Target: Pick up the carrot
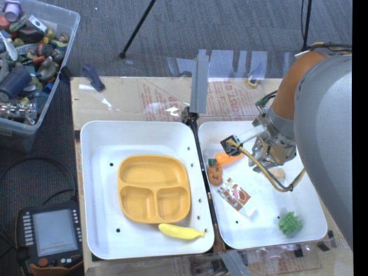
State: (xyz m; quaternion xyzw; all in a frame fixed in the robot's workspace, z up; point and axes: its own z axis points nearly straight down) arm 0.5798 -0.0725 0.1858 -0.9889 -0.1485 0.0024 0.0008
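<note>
The gripper (270, 151) hung low over the right bin (313, 209), its grip state impossible to tell, just beside the carrot (229, 158) lying in that bin's upper-left area, above the snack packet (237, 196).

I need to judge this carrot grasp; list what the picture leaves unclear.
- End effector: its tips are masked by its own body and cables in the camera view.
- Carrot: right end hidden under the end effector; contact unclear.
- Packet: print too small to read.
</note>
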